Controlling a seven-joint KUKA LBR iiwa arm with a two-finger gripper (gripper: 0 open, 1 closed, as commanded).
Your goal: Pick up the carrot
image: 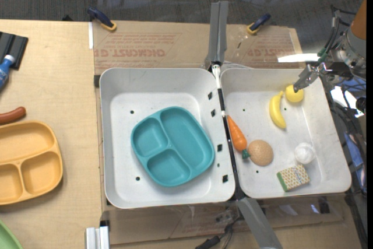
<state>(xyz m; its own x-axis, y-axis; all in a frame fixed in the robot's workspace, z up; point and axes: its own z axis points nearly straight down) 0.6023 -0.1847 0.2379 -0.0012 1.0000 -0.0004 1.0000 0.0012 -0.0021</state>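
Note:
The orange carrot (236, 132) with a green stem end lies in the right bin (326, 125), tight against its left wall and pointing up the view. My gripper (304, 82) reaches in from the right at the bin's far right corner, just above a small yellow lemon (294, 95). It is well away from the carrot, up and to the right of it.
A banana (277, 111), a brown round item (260, 152), a white ball (304, 153) and a small green-edged block (293, 178) share the right bin. A teal divided plate (171, 146) lies in the left bin (116, 96). An orange tray (26, 163) sits on the bench at the left.

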